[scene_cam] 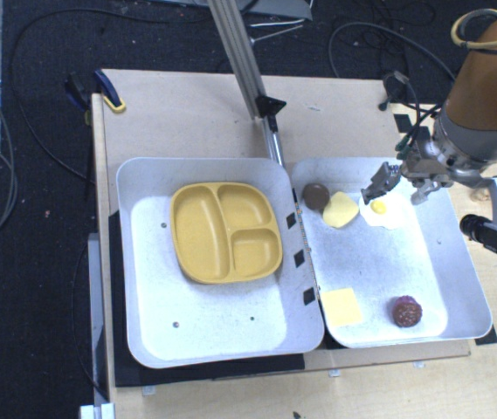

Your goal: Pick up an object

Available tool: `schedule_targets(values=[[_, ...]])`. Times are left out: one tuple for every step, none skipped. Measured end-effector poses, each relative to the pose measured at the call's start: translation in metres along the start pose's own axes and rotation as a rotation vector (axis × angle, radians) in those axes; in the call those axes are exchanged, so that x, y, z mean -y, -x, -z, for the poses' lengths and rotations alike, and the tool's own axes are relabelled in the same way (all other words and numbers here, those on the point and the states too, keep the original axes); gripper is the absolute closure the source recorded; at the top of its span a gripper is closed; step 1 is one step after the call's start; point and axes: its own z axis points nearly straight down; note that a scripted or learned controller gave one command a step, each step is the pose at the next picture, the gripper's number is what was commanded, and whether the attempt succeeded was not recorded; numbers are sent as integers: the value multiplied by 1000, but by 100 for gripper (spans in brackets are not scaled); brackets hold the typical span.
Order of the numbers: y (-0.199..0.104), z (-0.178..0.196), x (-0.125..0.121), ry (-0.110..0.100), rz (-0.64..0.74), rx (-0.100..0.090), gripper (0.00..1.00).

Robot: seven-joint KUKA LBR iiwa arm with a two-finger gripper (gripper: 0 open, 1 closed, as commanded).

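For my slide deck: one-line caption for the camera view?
KUKA gripper hovers above toy food in the right bin; yellow divided plate sits in the left bin.

Yellow tray point(227, 232); white bins point(143, 321); dark red ball point(406, 312).

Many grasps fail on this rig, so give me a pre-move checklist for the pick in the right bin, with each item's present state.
1. Gripper over right bin: ok, above its far edge.
2. Nothing held between the fingers: ok.
3. Target nearby: ok, fried egg lies just below the gripper.
4. Target free of neighbours: not ok, pale yellow piece sits close beside it, touching the brown ball.
5. Other candidates lie apart: ok, yellow square and dark red ball.
6. Fingers aligned on the egg: cannot tell.
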Motion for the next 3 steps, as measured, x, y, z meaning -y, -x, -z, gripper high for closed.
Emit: schedule_targets(values=[[-2,-63,-4,-6,-2,-1,0],[7,-122,-2,-6,-3,0,0],[7,-162,-3,1,-2,1,0]])
